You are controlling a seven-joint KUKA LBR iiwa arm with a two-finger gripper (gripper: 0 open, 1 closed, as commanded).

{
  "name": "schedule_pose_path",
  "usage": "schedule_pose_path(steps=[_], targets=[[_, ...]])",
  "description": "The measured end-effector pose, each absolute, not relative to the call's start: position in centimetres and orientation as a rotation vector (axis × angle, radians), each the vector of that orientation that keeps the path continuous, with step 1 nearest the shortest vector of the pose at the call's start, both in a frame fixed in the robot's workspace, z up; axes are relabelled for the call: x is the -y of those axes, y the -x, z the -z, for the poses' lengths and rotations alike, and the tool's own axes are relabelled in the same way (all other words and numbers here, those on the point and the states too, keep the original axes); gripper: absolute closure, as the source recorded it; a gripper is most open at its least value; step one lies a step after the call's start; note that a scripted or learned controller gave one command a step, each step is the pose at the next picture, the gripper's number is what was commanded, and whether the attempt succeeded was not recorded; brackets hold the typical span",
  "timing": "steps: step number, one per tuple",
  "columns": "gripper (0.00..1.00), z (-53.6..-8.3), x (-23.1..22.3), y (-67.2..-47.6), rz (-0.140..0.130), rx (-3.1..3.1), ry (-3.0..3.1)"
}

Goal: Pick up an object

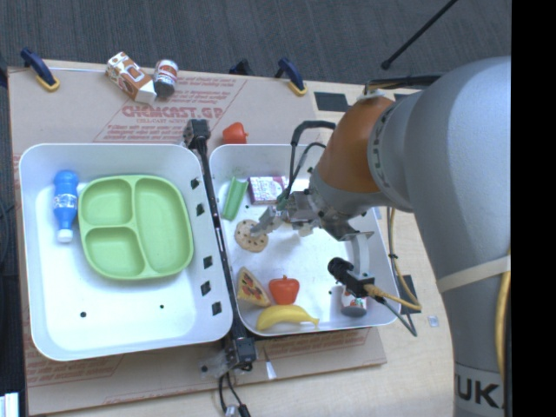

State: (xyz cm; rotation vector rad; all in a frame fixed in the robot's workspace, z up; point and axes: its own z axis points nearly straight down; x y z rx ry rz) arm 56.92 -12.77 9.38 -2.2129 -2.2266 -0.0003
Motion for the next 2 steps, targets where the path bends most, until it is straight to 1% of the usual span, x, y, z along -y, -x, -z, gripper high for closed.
schedule_pose_path(steps=[1, 2], targets=[[1.0, -10.5, 12.6, -57.1, 0.003, 2.233, 2.207], [1.0, -24.3, 9.8, -53.7, 0.001, 2.229, 2.216]])
